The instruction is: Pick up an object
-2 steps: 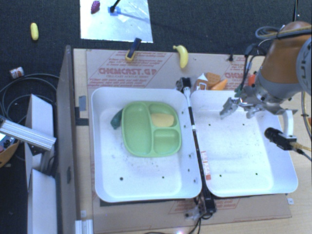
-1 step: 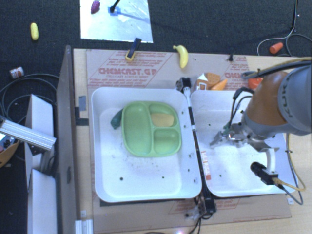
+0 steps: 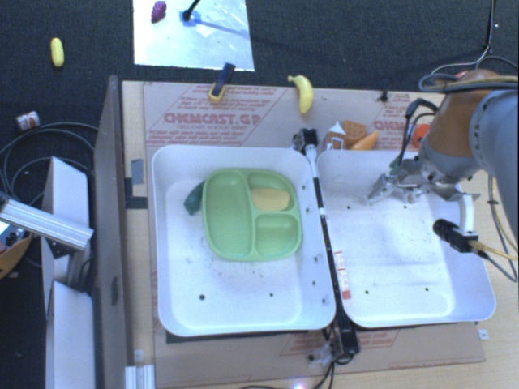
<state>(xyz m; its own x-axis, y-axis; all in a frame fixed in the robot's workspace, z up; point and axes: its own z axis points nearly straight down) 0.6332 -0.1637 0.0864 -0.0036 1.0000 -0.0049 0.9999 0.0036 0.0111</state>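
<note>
Gripper (image 3: 388,187) hangs spread and unladen near the right bin's (image 3: 405,298) back rim; its fingertips look blurry.

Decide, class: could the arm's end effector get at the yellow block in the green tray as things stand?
Probably yes: the yellow block lies uncovered in the green tray, and the end effector hangs over the neighbouring bin.
</note>
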